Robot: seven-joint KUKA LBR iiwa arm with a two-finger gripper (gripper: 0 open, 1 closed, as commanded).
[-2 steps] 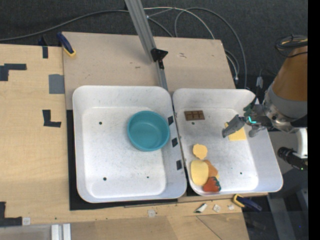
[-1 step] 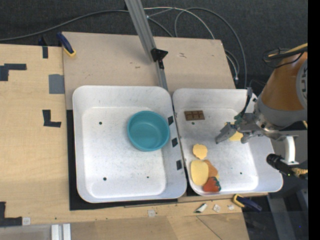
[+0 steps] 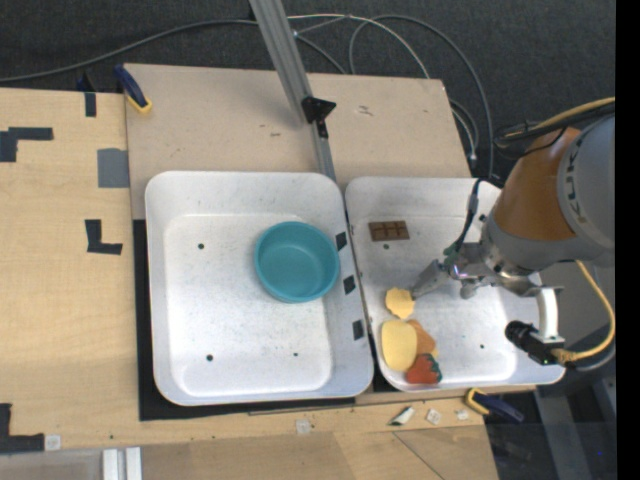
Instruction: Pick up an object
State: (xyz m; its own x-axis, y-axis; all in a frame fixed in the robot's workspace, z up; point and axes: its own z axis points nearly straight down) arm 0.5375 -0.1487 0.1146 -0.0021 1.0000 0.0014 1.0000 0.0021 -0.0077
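Near edge of bench (image 3: 70,298): small white scraps (image 3: 432,416) lying just outside the right bin (image 3: 440,193), and a yellow-tipped clamp (image 3: 487,404) beside them.

Right bin, near part: red strawberry-like piece (image 3: 424,370) touching an orange piece (image 3: 426,341), both tucked against a larger pale yellow rounded object (image 3: 398,345). Just beyond these, a smaller yellow piece (image 3: 399,303), close to but apart from the larger one.

Right bin, middle: my gripper (image 3: 440,276), reaching in from the right, low over the bin floor just to the right of the smaller yellow piece. Nothing sits between my fingers; whether they are spread or closed I cannot tell at this slant.

Right bin, far part: brown chocolate-bar-like block (image 3: 389,231), lying flat, well apart from the yellow group.

Left bin (image 3: 180,368): one teal bowl (image 3: 296,260), upright, toward the right side of the bin.

Far side: second yellow-tipped clamp (image 3: 133,88) at the far left corner of the board, a grey metal pole (image 3: 280,38) rising at a slant, and cables (image 3: 420,38) looping on the dark floor.
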